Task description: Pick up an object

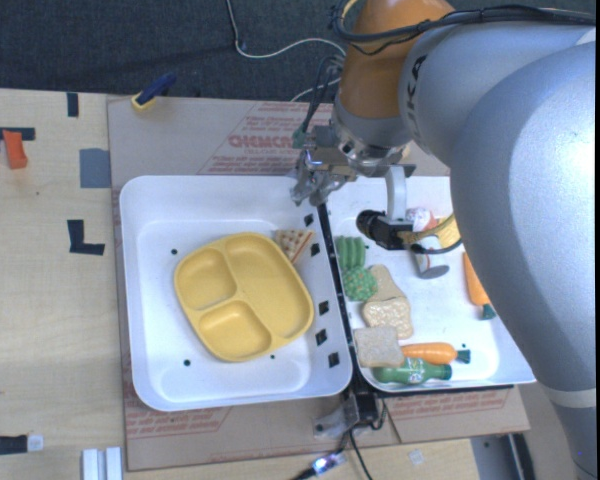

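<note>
The pincer (pixel 311 190) hung over the bins' shared rim, its grip state impossible to tell. Just below it lay a waffle piece (pixel 293 241) (probably light, stiff plastic), touching the yellow tray (pixel 242 295); its free edges looked best to pinch.

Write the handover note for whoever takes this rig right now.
End effector: above the divider at the far end of both bins; nothing seen in it.
Left bin: yellow divided tray, waffle piece at its far corner.
Right bin: toy food, including carrot, bread slices and green vegetables.
Done: no visible pick.
Left: grasp and lift one object.
</note>
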`<control>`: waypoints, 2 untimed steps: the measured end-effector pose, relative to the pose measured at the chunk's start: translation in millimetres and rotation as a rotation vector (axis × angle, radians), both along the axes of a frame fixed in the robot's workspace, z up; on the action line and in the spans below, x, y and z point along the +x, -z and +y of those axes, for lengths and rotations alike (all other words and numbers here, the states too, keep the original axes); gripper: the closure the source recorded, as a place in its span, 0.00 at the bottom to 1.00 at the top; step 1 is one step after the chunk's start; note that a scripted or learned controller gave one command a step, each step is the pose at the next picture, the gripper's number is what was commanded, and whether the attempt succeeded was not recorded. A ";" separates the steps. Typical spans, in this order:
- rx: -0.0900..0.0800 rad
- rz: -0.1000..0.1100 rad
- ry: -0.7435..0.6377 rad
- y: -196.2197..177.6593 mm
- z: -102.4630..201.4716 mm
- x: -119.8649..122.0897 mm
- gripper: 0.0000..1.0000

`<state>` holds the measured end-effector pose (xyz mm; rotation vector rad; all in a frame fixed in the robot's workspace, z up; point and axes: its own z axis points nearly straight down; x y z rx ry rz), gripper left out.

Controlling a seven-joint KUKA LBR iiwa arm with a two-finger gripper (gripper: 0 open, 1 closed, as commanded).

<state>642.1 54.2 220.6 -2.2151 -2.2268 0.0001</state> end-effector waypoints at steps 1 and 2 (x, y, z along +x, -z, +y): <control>0.000 -0.001 0.003 -12.7 5.2 13.7 1.00; -0.002 0.000 0.004 -13.2 9.2 18.0 1.00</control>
